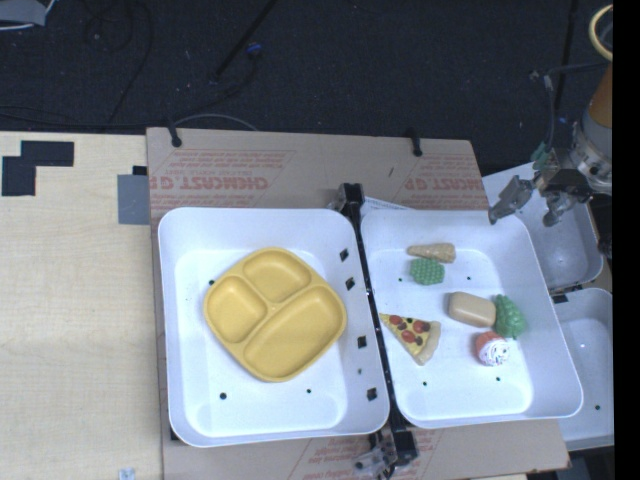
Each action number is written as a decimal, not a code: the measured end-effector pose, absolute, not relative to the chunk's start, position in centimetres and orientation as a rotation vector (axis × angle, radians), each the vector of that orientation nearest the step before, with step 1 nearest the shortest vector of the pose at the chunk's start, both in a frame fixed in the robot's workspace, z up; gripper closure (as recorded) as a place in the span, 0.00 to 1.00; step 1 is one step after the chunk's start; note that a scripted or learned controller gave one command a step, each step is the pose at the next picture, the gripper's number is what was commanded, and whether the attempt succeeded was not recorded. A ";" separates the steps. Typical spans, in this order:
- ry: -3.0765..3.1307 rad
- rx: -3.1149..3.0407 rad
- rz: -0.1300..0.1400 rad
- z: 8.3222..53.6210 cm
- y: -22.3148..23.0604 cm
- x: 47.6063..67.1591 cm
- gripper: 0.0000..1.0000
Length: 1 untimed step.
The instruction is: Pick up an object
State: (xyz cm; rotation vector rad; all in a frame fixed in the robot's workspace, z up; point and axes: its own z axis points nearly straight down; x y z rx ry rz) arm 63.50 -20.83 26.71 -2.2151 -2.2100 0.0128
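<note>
- End effector [528, 200] hangs at the frame's right edge, fingers spread, pinching nothing.
- Pizza slice [412, 334], bread [471, 309] and other food lie untouched in the right bin [545, 408]; the whole pick remains.

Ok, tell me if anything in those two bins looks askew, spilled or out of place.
Nothing looks spilled or damaged. The yellow divided plate sits rotated at an angle in the left bin, not square to its walls. In the right bin, the tan block lies against the green leafy piece. The pizza slice lies apart.
</note>
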 end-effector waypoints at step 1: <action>-2.220 -2.220 0.002 27.6 -20.8 63.7 0.00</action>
